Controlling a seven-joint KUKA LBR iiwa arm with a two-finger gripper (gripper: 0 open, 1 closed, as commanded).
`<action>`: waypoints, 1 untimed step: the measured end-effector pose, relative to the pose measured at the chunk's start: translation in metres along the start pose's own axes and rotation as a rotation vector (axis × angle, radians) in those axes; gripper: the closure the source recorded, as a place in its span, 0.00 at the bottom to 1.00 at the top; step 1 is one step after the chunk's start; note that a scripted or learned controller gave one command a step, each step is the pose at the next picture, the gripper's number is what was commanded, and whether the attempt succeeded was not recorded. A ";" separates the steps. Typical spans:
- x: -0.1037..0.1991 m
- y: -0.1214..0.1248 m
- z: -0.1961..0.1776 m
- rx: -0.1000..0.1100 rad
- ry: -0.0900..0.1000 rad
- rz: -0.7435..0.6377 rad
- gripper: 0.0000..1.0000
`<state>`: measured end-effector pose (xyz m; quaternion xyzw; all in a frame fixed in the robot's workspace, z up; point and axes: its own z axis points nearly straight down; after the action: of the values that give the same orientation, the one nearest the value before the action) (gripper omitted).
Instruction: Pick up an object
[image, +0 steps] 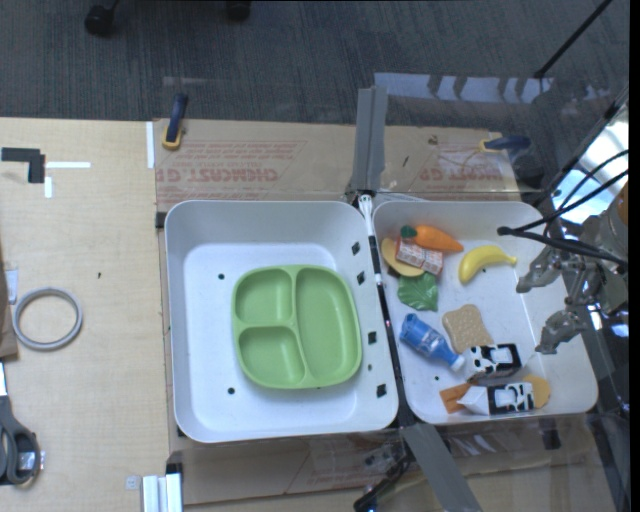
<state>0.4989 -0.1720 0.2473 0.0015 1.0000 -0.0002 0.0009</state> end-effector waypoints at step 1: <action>0.006 0.037 0.126 0.006 -0.026 -0.067 0.00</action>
<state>0.4935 -0.1350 0.1211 -0.0320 0.9994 -0.0033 0.0140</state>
